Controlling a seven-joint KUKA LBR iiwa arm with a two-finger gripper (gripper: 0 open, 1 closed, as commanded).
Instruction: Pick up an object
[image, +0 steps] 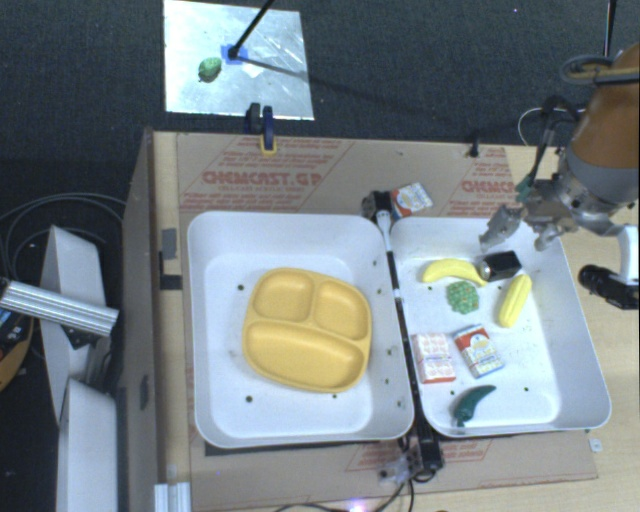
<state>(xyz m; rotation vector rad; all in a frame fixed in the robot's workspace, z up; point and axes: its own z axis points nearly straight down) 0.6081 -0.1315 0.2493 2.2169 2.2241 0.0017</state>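
The right bin (560, 390) holds a yellow banana (450, 270), a green knobbly ball (462, 295), a yellow oblong piece (514, 300), a small black block (500, 265), two red-and-white boxes (433, 357) (478, 350) and a dark green pepper (472, 400). My gripper (522, 232) hangs over the far part of this bin, just behind the black block and the banana. Its two fingers (497, 228) stand spread apart with nothing between them.
In the left bin (215, 300) lies a yellow divided plate (305, 328). A small packet (410, 198) lies on the cardboard behind the bins. A blue and yellow clamp (262, 122) sits at the cardboard's far edge.
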